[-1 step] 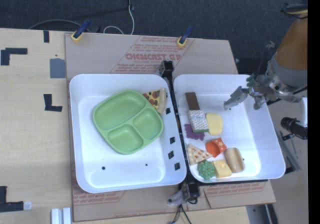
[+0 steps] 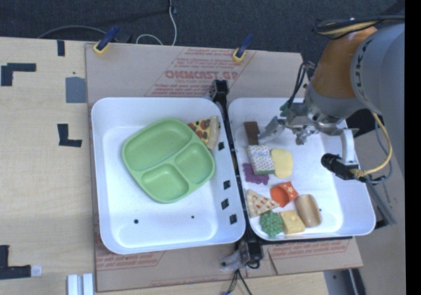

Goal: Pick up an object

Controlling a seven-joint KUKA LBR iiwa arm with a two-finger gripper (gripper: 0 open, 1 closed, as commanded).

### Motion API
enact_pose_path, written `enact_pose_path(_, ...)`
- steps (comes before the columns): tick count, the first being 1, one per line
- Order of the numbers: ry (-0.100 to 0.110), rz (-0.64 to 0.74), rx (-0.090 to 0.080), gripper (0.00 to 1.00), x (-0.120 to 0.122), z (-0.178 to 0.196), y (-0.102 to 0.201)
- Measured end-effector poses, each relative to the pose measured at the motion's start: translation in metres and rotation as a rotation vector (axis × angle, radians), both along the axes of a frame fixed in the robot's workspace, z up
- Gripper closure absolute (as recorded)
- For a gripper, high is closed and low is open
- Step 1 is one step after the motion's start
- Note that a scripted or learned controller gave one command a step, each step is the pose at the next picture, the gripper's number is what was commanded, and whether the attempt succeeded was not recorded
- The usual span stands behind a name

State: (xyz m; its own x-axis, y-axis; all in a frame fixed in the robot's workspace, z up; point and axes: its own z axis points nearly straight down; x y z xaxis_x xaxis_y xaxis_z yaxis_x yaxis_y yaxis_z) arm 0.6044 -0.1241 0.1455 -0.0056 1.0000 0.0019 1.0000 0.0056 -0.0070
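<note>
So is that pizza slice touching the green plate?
Touching, it seems. In the camera view the pizza slice lies against the upper right rim of the green plate in the left bin, with no white gap showing between them.

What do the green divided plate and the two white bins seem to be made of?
The green divided plate looks like moulded plastic with a matte finish: one even colour, soft rounded compartment ridges, no sharp glare. The left bin and the right bin look like thin formed plastic, smooth and slightly glossy, with rounded corners and rolled rims. Coated metal cannot be ruled out from the look alone.
</note>
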Motion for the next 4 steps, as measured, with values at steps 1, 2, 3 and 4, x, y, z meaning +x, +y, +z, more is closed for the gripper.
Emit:
enact_pose_path(1,-0.025,-0.009,0.003,0.0,-0.029,-0.055,-0.012)
enact_pose_path(2,-0.013,0.002,-0.002,0.0,0.03,-0.032,0.033)
enact_pose_path(3,-0.007,-0.003,-0.002,0.0,0.065,-0.063,0.019)
enact_pose_path(4,-0.005,-0.002,-0.003,1.0,0.064,-0.051,0.019)
